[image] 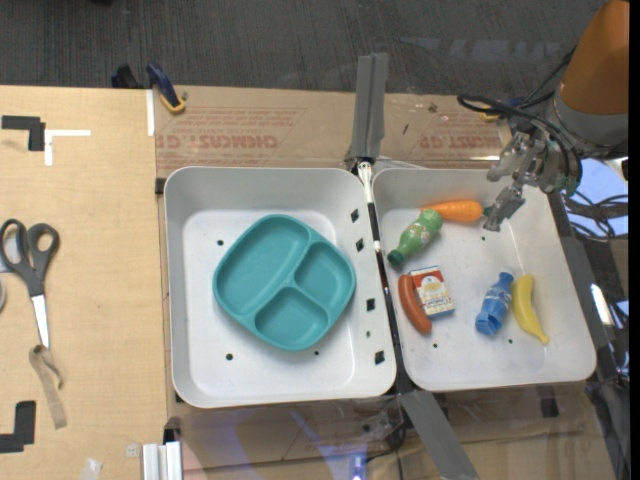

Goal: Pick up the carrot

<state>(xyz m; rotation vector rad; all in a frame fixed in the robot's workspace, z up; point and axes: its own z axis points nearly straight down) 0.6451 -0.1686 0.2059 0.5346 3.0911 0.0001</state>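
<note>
The orange carrot (455,210) lies on its side in the far part of the right bin (570,353), its tip pointing left toward a green bottle (414,238). My gripper (503,194) hangs over the bin's far right corner, just right of the carrot's thick end. Its fingers (495,213) are spread, with nothing between them. The carrot rests on the bin floor, apart from the fingers.
The right bin also holds a red sausage (413,303), a small red-and-white carton (433,292), a blue bottle (494,305) and a yellow banana (528,309). A teal divided plate (285,282) sits in the left bin (185,368). Scissors (30,258) lie on the bench at far left.
</note>
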